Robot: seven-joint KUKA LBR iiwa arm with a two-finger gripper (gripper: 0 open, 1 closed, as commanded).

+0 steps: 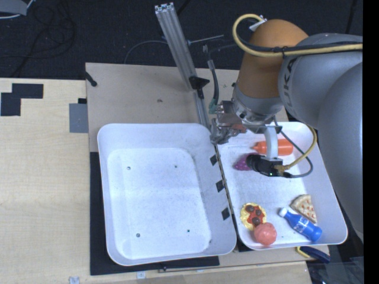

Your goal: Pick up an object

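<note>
Two shallow white bins (154, 200) occupy the tan bench. My gripper (224, 129) sits at frame centre over the right bin's upper-left corner; jaw state indeterminate. Nearest: small purple object (241, 164), orange carrot-shaped toy (278, 147).

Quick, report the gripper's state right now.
gripper: over the upper left corner of the right bin; open or shut cannot be told, and nothing is seen held in it.
</note>
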